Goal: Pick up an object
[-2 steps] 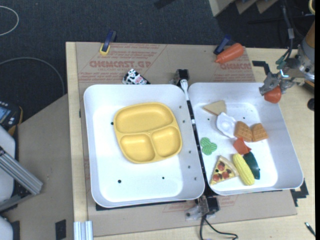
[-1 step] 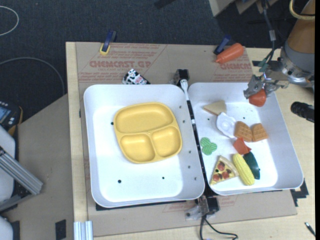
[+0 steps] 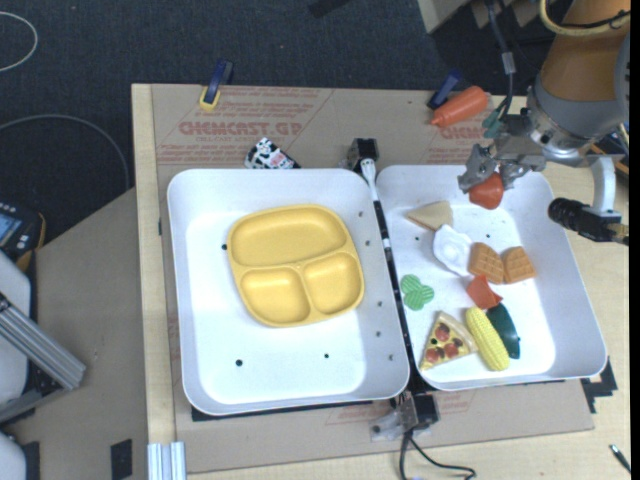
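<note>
Camera view
My gripper (image 3: 487, 176): above the right bin's (image 3: 570, 268) far end, fingers closed on a small red object (image 3: 488, 192), lifted clear of the floor.
Right bin contents: pizza slice (image 3: 446, 341), corn cob (image 3: 487, 337), green piece (image 3: 417, 291), waffle pieces (image 3: 502, 264).
Left bin (image 3: 200, 268): yellow divided plate (image 3: 294, 264).

A yellow three-compartment plate (image 3: 294, 264) sits in the left white bin (image 3: 200, 358), both bins lie on the cardboard-covered bench (image 3: 160, 148), and a blue-and-yellow clamp (image 3: 214, 86) grips the bench's far edge.
</note>
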Tool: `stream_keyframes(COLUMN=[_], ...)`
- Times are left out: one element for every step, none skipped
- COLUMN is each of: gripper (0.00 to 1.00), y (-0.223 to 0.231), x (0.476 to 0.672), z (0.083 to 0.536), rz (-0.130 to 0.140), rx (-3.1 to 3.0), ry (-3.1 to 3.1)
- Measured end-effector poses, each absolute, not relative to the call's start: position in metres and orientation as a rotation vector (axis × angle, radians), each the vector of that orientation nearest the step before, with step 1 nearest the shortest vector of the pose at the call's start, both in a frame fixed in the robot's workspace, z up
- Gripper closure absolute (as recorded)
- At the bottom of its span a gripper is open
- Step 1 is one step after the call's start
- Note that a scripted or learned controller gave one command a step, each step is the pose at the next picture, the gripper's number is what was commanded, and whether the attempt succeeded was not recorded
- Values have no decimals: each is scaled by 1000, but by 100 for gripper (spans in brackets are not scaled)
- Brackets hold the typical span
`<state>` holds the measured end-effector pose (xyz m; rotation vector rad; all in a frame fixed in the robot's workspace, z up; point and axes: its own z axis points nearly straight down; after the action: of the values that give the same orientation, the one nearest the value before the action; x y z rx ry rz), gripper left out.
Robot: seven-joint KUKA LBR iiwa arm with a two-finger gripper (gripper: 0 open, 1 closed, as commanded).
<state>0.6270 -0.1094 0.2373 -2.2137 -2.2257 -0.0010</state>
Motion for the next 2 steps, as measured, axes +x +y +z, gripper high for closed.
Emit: stream_keyframes(gripper=[100,100], y=[-51,7], x=[626,633], z=[224,227], rz=[0,-5], rx=[-2211,-2214], ry=[-2225,-2229])
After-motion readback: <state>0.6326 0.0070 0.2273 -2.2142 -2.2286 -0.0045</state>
